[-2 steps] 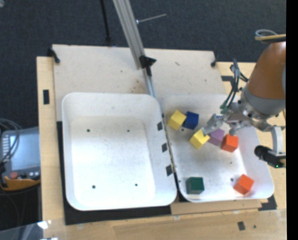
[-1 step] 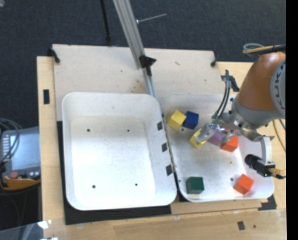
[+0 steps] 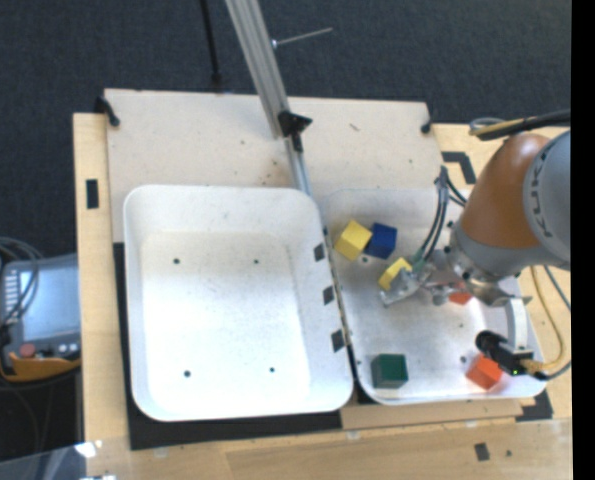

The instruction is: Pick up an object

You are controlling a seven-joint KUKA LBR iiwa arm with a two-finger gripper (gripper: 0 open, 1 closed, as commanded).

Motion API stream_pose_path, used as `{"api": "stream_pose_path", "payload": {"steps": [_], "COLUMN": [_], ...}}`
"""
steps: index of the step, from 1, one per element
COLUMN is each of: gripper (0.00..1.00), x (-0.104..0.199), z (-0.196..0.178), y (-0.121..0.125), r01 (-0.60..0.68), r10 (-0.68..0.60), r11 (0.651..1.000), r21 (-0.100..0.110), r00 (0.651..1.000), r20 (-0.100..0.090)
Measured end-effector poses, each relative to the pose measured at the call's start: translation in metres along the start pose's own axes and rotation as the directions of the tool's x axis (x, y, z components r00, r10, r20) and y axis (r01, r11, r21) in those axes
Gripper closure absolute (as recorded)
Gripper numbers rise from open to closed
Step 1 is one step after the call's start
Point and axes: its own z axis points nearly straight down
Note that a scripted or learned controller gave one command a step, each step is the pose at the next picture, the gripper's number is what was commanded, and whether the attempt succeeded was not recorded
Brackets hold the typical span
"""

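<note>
Dark carpet surrounds a pale wooden bench [image 3: 92, 268] bearing two white bins. From the right, the grey arm [image 3: 517, 208] with its orange band bends down over the right bin [image 3: 427, 373], wrist low and pointing left. Its gripper [image 3: 405, 286] sits at a small yellow block [image 3: 394, 271]; how wide it stands, I cannot tell. Just up-left lie a yellow cube [image 3: 354, 239] and blue cube [image 3: 383, 239], touching. A green cube [image 3: 389, 370] and orange cube [image 3: 484, 373] rest near the front rim.
</note>
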Motion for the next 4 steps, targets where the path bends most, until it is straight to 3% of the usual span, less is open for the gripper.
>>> {"api": "stream_pose_path", "payload": {"steps": [1, 3, 4], "gripper": [1.0, 1.0, 1.0], "x": [0.0, 0.005, 0.054], "z": [-0.014, -0.126, -0.123], "y": [0.003, 0.005, 0.008], "r01": [-0.008, 0.006, 0.009], "r10": [0.008, -0.006, -0.009], "r11": [1.0, 1.0, 1.0], "r21": [-0.01, -0.013, -0.006], "r00": [1.0, 1.0, 1.0], "r20": [-0.001, 0.001, -0.001]}}
